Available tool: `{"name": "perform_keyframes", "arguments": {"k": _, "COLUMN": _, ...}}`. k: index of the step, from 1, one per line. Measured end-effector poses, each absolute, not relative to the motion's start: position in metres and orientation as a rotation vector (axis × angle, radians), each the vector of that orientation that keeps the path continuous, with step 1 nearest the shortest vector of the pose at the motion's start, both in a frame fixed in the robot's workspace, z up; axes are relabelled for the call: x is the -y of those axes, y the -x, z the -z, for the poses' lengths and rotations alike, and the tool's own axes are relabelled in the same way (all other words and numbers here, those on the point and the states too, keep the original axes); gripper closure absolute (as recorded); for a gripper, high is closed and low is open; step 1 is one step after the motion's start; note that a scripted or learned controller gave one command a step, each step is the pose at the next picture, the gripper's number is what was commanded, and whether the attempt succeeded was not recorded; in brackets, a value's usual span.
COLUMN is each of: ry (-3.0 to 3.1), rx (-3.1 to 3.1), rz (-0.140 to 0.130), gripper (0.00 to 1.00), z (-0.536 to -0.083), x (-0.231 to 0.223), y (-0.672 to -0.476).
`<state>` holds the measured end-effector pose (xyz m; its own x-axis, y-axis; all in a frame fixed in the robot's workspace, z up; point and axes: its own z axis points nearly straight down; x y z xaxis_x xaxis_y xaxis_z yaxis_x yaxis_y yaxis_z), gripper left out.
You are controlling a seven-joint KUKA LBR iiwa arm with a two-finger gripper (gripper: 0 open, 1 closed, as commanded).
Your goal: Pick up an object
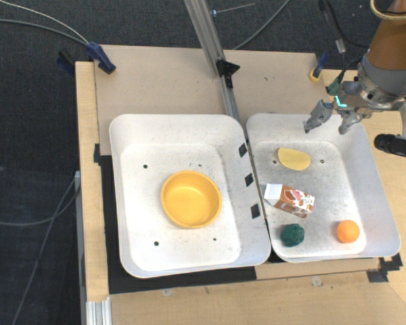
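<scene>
The right bin holds a flat yellow piece near its back, a small red and white carton in the middle, a dark green ball at the front and an orange ball at the front right. A yellow bowl sits in the left bin. My gripper hangs above the back rim of the right bin, its two fingers spread apart with nothing between them. It is above and right of the yellow piece.
A slanted metal post rises between the bins at the back. Blue clamps hold the board's corners. Cables run across the dark floor at the left and top.
</scene>
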<state>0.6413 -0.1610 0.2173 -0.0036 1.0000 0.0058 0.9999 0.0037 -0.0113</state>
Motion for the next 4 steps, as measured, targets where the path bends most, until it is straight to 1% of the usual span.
{"name": "perform_keyframes", "arguments": {"k": 1, "ry": 2.209, "rx": 2.217, "rz": -0.006, "gripper": 0.0, "z": -0.217, "x": 0.161, "y": -0.641}}
{"name": "perform_keyframes", "arguments": {"k": 2, "ry": 2.206, "rx": 2.21, "rz": -0.016, "gripper": 0.0, "z": -0.153, "x": 0.155, "y": -0.636}}
{"name": "perform_keyframes", "arguments": {"k": 3, "ry": 2.206, "rx": 2.209, "rz": -0.017, "gripper": 0.0, "z": -0.097, "x": 0.153, "y": -0.633}}
{"name": "perform_keyframes", "arguments": {"k": 4, "ry": 2.21, "rx": 2.219, "rz": -0.005, "gripper": 1.0, "z": -0.115, "x": 0.152, "y": -0.637}}
